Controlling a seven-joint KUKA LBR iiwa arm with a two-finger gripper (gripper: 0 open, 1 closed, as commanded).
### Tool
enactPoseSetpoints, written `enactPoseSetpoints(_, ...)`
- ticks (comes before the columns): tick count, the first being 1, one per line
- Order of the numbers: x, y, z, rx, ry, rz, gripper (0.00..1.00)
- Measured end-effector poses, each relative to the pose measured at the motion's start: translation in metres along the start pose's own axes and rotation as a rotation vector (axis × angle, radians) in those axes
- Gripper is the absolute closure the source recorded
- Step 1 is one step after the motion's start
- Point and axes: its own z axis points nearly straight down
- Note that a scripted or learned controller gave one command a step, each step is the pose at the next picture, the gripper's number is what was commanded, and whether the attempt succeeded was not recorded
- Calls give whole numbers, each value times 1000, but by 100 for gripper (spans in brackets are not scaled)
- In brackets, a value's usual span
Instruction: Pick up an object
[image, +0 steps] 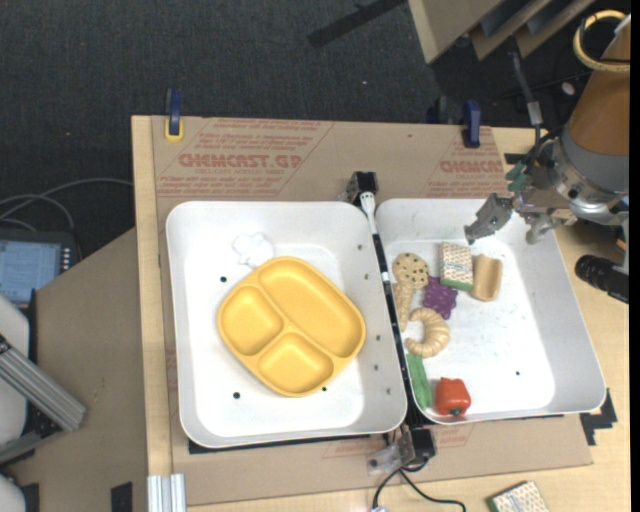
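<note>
Plastic food pieces lie bunched against the left wall of the right bin (560, 330): a round speckled cookie (409, 267), a purple grape cluster (439, 297), a curved tan croissant (429, 333), a boxy patterned carton (457, 264) and a tan bread roll (487, 277) touching it. Nearer the front edge, a green bean pod (417, 378) runs along the divider, with a red pepper (452, 396) just beside it. The right half of this bin's floor is bare, smooth white.

The claw (492, 217) hangs over the bin's back edge, just above the carton and roll, with nothing between its fingers; whether they are spread or closed cannot be told.

The left bin (195, 300) carries a yellow three-compartment tray (290, 324), glossy with rounded corners, set askew near the middle, with white floor around it.

Both bins rest on a brown board (250, 150) clamped to the worktop (600, 470).
</note>
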Motion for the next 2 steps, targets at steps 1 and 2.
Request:
enactPoseSetpoints(1, 16, -15, 167, 15, 4, 0, 0)
enactPoseSetpoints(2, 16, -78, 187, 10, 3, 3, 0)
